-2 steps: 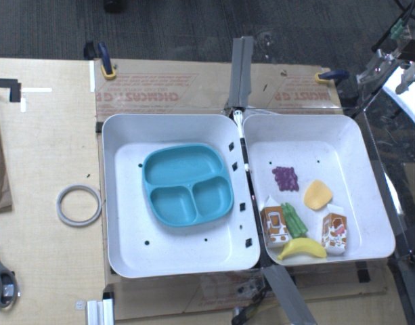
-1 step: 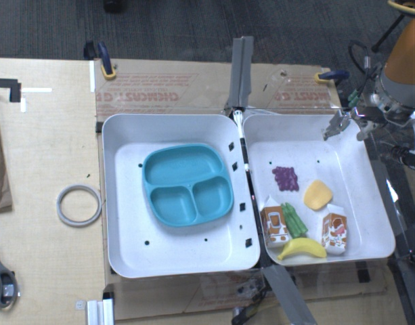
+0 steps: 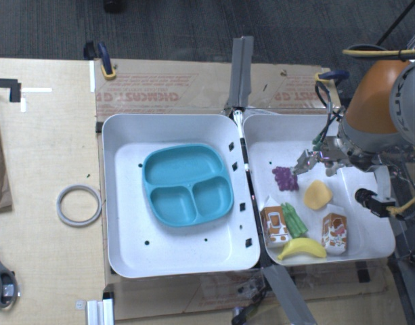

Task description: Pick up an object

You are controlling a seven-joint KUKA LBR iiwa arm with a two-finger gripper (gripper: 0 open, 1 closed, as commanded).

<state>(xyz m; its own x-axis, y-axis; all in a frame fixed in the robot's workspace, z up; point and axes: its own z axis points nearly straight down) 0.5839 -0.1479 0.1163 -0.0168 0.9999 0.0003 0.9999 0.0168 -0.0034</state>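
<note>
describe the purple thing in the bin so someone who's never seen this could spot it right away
Look at the right-hand white bin, the one the arm reaches into. Near its left wall, above the other toy foods, lies a small bunch of grapes, just left of the gripper. It is the only purple, knobbly thing; its neighbours are yellow, green, or boxy cartons.

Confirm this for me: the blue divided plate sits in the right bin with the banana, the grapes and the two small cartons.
Not quite. The camera view shows the blue divided plate in the left bin, alone. The banana, the grapes and the two small cartons are indeed in the right bin.
</note>
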